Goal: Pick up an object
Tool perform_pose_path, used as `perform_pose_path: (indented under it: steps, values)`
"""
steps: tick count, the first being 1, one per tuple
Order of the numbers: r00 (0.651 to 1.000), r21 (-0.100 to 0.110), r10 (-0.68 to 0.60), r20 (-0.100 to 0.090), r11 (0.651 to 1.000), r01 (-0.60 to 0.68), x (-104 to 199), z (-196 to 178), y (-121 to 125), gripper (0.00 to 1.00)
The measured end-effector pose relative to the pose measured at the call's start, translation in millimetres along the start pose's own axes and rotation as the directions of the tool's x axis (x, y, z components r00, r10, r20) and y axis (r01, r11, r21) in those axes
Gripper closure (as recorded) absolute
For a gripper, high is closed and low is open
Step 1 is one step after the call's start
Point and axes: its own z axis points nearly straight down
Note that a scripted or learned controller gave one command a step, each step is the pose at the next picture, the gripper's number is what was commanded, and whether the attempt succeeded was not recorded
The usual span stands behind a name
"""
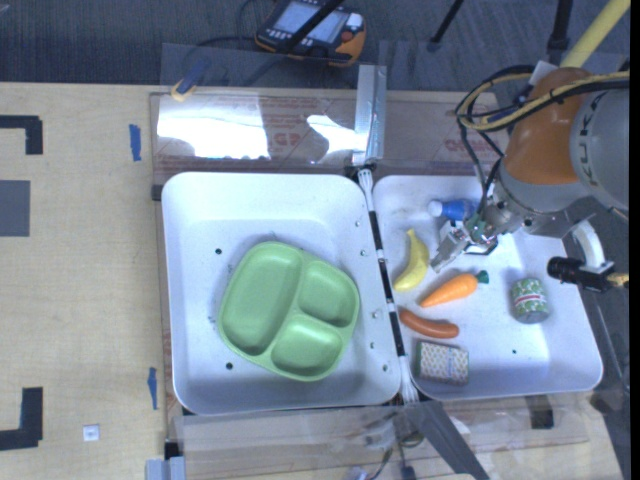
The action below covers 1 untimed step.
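Observation:
The right bin holds several objects. A yellow banana lies by its left wall, with an orange carrot and a red-brown sausage below it. A speckled block sits near the front, a green patterned can lies to the right, and a small blue object is at the back. My gripper hangs low over the bin between the banana and the carrot's upper end. It looks open, with nothing between its fingers.
The left bin holds a green divided plate. A metal divider separates the two bins. The arm's orange band and its cables loom over the right bin's back right corner.

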Motion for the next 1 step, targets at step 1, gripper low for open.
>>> perform_pose_path:
  steps: [1]
  values:
    - [0.988, -0.035, -0.155, 0.011, 0.987, 0.155, 41.5, -30.7, -43.6, 0.0]
